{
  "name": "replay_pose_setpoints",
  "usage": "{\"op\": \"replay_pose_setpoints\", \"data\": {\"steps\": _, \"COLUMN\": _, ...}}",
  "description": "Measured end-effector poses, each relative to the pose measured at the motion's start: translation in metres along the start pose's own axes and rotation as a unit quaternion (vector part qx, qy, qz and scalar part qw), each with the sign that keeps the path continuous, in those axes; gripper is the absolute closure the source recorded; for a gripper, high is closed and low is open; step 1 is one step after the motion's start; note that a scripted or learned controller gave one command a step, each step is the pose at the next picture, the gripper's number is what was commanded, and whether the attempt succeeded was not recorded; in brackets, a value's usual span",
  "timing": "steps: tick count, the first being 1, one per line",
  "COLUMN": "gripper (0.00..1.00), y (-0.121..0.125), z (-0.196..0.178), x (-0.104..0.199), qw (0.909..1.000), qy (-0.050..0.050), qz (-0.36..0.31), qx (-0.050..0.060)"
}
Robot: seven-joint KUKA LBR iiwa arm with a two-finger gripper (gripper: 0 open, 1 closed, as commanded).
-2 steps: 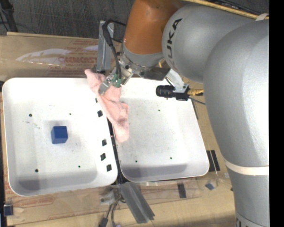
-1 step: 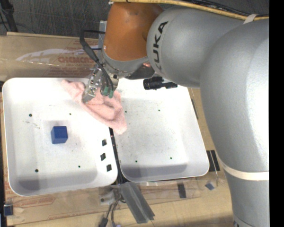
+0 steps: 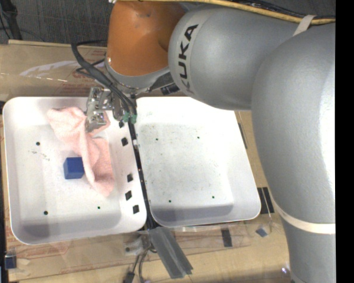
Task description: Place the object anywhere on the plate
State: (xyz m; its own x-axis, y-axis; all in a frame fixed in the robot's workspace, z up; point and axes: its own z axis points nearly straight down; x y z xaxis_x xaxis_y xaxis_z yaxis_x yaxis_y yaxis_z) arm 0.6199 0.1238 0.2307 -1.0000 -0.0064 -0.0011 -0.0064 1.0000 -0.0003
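Pink cloth (image 3: 85, 146) beside blue cube (image 3: 74, 168), hand (image 3: 97, 118) above cloth.

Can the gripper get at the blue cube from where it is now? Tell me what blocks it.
Probably yes. The blue cube sits uncovered in the left bin, beside the pink cloth, not under it. The gripper hovers over the cloth's upper end nearby.

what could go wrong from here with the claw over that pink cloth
1. The claw sits at the upper end of the crumpled pink cloth in the left white bin. Soft fabric may slip free or snag, dragging instead of lifting.
2. The small blue cube lies against the cloth's edge; pulling the cloth might knock it aside.
3. The claw is close to the rim shared with the right white bin, so a sideways move could clip it.
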Motion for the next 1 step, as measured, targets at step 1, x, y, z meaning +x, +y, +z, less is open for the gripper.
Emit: {"op": "replay_pose_setpoints", "data": {"steps": 1, "gripper": 0.00, "y": -0.0002, "z": -0.0001, "x": -0.0001, "qw": 1.0000, "qy": 0.000, "qz": 0.000, "qx": 0.000}}
